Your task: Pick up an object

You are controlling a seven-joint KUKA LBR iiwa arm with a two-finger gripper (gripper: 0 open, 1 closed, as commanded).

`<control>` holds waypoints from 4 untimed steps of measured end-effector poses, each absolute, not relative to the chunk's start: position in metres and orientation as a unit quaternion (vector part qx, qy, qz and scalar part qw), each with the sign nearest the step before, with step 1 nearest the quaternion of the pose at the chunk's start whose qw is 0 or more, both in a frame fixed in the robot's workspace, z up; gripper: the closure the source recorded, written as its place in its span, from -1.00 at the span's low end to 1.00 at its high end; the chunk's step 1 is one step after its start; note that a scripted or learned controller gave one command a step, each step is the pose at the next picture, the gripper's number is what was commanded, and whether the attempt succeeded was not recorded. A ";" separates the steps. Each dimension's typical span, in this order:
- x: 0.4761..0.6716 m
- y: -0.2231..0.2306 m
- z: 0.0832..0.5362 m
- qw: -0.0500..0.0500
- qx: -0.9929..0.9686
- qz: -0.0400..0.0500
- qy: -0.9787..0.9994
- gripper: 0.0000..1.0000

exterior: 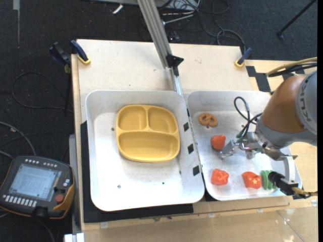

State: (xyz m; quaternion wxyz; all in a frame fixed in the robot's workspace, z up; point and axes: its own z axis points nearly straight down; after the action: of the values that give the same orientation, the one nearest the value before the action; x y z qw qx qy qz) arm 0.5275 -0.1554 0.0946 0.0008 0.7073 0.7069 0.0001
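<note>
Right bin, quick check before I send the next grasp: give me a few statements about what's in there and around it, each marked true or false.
1. A pretzel lies in the right bin, toward its far side. True.
2. The yellow divided plate sits in the right bin. False: it sits in the left bin.
3. Three red pieces lie in the right bin. True.
4. The hand is over the left bin. False: it is over the right bin, close beside the uppermost red piece.
5. A green piece lies next to the red piece nearest the right bin's right edge. True.
</note>
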 end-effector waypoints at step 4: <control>0.520 -0.165 0.247 0.003 0.706 0.001 0.708 1.00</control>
State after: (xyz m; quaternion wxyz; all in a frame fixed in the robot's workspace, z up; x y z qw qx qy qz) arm 0.5204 -0.1653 0.2470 0.0029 0.7060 0.7082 0.0013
